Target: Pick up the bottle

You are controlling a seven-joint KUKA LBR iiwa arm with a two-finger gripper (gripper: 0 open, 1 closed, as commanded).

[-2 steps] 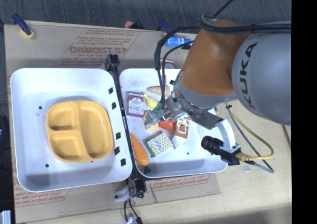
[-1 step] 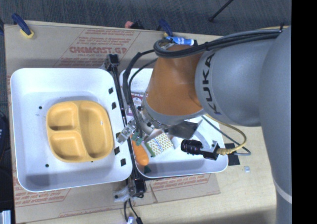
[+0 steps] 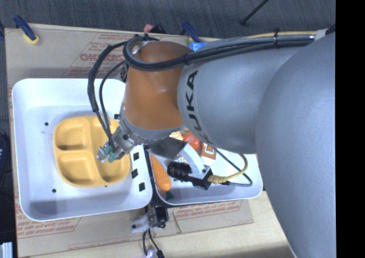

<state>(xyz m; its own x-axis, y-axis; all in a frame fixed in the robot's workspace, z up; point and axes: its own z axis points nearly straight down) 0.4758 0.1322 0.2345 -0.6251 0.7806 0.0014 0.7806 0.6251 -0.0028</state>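
Observation:
My arm reaches in from the right, and its orange wrist band (image 3: pixel 154 88) hangs over the divide between the two bins. The gripper (image 3: pixel 109 152) points down-left into the left bin (image 3: pixel 34 205), at the right rim of a yellow divided tray (image 3: pixel 80 151). Its tip is small and partly hidden by cables and the wrist. I cannot make out anything held in it. The arm covers most of the right bin (image 3: pixel 239 193).
An orange carrot (image 3: pixel 162 175) lies at the left edge of the right bin. A red and orange item (image 3: pixel 197 144) peeks out under the arm. Black cables (image 3: pixel 97 88) loop over the left bin. Clamps (image 3: pixel 25 29) hold the cardboard at the back.

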